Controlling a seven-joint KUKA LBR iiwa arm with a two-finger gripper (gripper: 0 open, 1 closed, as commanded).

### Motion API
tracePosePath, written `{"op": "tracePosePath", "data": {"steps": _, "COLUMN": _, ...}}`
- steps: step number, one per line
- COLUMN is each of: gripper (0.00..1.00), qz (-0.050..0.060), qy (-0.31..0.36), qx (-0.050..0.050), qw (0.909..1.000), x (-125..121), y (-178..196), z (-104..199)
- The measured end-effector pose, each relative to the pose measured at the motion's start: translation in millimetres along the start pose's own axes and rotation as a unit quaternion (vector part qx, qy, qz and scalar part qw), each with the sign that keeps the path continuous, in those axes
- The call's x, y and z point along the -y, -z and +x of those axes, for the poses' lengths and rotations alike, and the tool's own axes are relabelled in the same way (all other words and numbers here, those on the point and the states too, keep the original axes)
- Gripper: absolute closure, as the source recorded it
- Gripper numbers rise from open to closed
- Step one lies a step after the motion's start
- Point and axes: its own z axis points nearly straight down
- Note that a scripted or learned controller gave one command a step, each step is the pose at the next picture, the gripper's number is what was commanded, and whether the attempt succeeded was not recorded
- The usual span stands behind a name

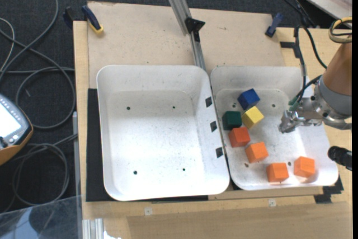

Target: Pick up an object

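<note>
The bench (140,36) carries two white bins. The left bin (112,137) sits bare; the right bin (224,78) holds seven blocks: four orange, one blue, one green, one yellow. The arm (341,84) hangs over the right bin, its claw (287,123) above bare floor, nothing gripped; whether it is open I cannot tell. This looks like the approach; next it likely needs to line up over a block, perhaps the yellow block (253,116) nearby.

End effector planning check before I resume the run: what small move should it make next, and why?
Probably shift the end effector toward the yellow cube on its left. It sits over bare floor of the right bin, with nothing visible beneath it, and that cube looks like the nearest block.
</note>
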Motion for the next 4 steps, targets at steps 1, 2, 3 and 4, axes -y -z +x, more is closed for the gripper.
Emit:
{"op": "tracePosePath", "data": {"steps": 1, "gripper": 1.00, "qz": 0.002, "qy": 0.000, "qx": -0.001, "qw": 1.0000, "x": -1, "y": 4, "z": 0}}
{"op": "tracePosePath", "data": {"steps": 2, "gripper": 1.00, "qz": 0.002, "qy": 0.003, "qx": -0.002, "qw": 1.0000, "x": -26, "y": 20, "z": 45}}
{"op": "tracePosePath", "data": {"steps": 3, "gripper": 1.00, "qz": 0.002, "qy": 0.002, "qx": -0.002, "qw": 1.0000, "x": -44, "y": 15, "z": 90}}
{"op": "tracePosePath", "data": {"steps": 4, "gripper": 1.00, "qz": 0.002, "qy": 0.002, "qx": -0.002, "qw": 1.0000, "x": -74, "y": 22, "z": 130}}
